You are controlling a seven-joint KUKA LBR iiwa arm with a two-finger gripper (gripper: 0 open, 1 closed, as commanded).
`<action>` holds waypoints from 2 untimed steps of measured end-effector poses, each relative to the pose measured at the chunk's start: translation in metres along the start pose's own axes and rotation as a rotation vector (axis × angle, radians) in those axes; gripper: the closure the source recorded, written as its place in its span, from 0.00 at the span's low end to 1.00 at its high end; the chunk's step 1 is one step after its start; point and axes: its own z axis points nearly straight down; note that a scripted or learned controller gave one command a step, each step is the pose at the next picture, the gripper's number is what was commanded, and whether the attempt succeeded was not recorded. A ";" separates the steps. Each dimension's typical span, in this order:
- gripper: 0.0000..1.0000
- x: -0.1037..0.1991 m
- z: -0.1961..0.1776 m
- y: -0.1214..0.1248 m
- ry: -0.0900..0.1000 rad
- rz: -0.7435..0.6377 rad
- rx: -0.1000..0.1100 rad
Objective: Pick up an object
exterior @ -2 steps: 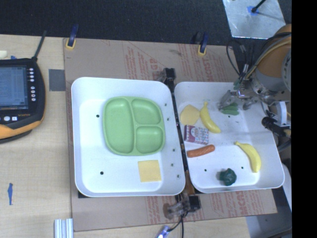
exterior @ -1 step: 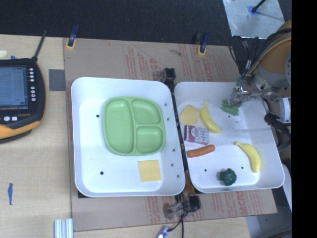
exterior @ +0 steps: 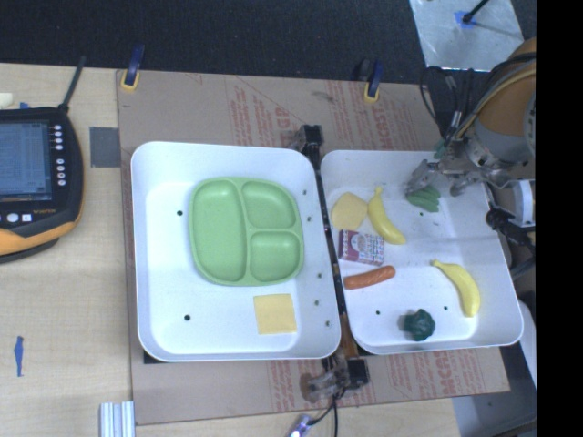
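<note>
We've got the gripper [exterior: 424, 188] down in the upper right corner of the right bin [exterior: 496, 340], and its fingers look clamped on a small green piece [exterior: 424, 200] that pokes out just under the tips, though it's pretty blurry there. Left of the fingers sit a banana [exterior: 384, 218] and a pale yellow chunk [exterior: 348, 210], with a little red packet [exterior: 360, 245] and a carrot [exterior: 368, 278] lower down. A 2nd banana [exterior: 461, 286] lies below the fingers, broccoli [exterior: 419, 324] further down. Way off left, the left bin [exterior: 150, 244] holds a green tray [exterior: 246, 230] with 3 sections and a cheese slice [exterior: 274, 314].
</note>
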 end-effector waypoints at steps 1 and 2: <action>1.00 -0.001 -0.011 0.001 -0.001 -0.002 -0.002; 0.00 0.000 -0.011 0.000 -0.001 -0.003 -0.001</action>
